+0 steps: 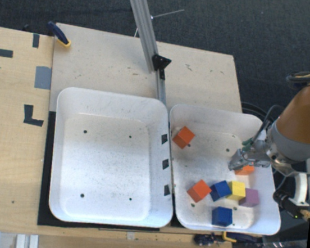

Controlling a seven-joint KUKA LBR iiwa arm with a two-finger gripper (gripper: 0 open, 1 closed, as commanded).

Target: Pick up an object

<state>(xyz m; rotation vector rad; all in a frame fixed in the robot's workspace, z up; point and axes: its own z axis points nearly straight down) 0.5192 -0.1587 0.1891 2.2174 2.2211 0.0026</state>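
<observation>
A grey metal pole (146, 29) is slanting across the plywood bench (106, 63) above the left white bin (105, 156), a blue-and-yellow clamp (59, 34) is lying near the bench's upper left corner, and grey tape patches (43, 77) are sitting left of that bin

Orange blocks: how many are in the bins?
3: one orange block upper left of the right bin, one lower centre, one partly hidden under the gripper. More may be hidden.
</observation>
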